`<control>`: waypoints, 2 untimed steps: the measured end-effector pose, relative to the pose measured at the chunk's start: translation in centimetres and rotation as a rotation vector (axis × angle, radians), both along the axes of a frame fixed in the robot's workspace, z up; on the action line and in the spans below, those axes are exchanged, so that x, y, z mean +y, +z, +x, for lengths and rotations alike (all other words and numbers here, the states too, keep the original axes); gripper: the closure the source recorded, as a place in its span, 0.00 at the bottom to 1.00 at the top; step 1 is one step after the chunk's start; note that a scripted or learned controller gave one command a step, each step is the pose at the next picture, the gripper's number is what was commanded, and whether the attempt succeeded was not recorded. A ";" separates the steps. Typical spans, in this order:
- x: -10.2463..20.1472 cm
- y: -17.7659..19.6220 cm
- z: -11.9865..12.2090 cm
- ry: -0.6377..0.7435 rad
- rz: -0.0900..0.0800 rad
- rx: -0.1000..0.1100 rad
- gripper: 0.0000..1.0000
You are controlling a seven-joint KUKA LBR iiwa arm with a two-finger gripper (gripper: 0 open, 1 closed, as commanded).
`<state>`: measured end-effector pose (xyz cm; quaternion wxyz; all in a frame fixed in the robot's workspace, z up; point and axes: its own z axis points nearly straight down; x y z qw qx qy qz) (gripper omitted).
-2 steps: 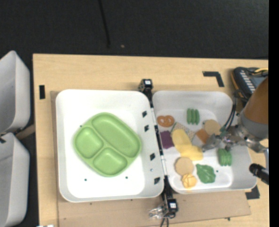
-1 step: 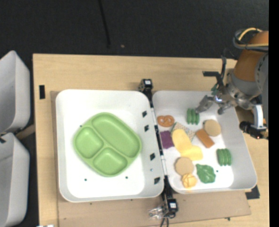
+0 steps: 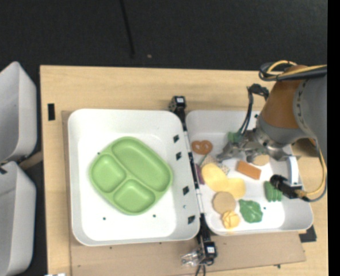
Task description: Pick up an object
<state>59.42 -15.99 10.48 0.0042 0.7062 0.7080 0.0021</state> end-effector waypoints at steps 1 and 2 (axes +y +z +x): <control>1.4 5.6 -6.3 -0.005 0.003 0.009 0.00; 8.7 9.8 -10.6 0.004 0.005 0.009 0.00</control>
